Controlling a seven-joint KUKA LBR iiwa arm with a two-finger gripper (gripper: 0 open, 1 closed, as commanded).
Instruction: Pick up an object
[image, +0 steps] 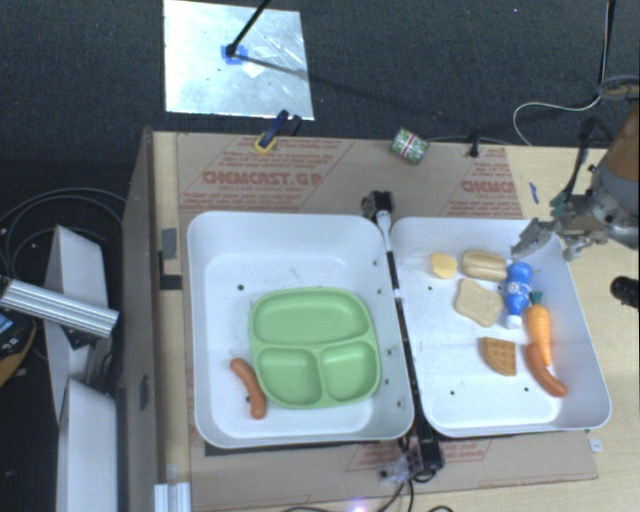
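The right bin (580, 400) holds a yellow piece (443, 265), a bread roll (485, 265), a toast slice (478, 302), a blue and white bottle (517, 290), a carrot (540, 335), a waffle piece (498, 355) and a red sausage (548, 381). My gripper (550, 243) hangs over that bin's far right corner, just above and right of the bottle and roll. Its fingers are spread open and nothing sits between them. The left bin (215, 300) holds a green divided plate (315, 347) and an orange sausage (250, 388).
The two bins meet at a ridge (395, 300) down the middle. Behind them, cardboard (330, 165) carries a small green can (408, 146) and a clip (272, 131). Cables (560, 110) run at the back right, and metal framing (60, 310) stands to the left.
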